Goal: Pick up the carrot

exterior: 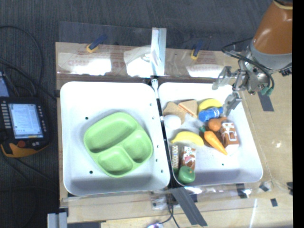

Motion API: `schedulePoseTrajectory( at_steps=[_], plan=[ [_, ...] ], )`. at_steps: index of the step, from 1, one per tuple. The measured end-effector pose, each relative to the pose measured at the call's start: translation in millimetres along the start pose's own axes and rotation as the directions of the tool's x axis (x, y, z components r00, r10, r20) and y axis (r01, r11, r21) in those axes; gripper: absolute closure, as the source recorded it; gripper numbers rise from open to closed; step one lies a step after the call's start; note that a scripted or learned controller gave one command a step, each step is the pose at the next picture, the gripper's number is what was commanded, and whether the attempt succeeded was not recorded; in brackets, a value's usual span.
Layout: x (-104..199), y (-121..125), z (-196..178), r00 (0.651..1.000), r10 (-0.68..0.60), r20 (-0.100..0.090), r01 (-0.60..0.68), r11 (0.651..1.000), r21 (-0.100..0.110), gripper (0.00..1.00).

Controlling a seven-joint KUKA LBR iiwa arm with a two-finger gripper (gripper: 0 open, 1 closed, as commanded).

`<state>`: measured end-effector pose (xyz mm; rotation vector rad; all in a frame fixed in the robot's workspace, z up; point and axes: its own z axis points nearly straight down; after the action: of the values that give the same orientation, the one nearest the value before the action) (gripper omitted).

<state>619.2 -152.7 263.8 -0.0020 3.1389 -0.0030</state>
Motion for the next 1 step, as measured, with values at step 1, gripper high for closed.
schedulePoseTrajectory(
  at_steps=[1],
  plan=[
    [50.3,-17.3,163.0,0.969,0.247,-0.007,-0.247,0.969,-0.002,0.00]
  ],
)
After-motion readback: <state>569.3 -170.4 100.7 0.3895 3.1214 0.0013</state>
